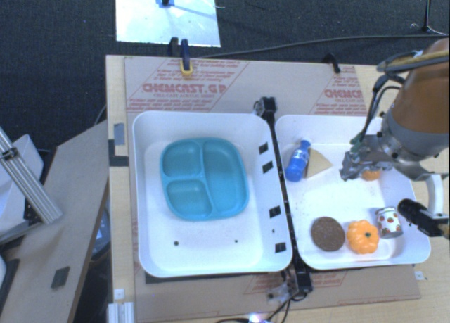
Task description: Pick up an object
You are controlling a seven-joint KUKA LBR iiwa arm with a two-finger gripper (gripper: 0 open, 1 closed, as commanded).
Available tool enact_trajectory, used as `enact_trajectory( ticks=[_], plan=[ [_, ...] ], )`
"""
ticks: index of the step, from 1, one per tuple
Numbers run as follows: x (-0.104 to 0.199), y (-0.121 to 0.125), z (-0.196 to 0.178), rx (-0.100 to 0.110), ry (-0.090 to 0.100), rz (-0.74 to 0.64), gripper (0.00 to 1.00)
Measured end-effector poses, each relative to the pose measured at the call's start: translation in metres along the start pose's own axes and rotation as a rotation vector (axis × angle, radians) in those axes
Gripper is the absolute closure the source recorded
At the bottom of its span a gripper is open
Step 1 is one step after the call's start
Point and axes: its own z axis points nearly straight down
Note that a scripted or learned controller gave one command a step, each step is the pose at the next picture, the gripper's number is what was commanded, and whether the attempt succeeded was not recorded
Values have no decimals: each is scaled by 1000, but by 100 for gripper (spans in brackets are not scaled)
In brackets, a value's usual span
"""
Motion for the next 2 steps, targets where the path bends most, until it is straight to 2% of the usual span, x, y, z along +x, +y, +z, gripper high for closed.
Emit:
enact_trajectory(
  ticks=[1,2],
  plan=[
    [50,6,14,0,0,0,100],
    [107,15,7,0,1,-1,100]
  ],
)
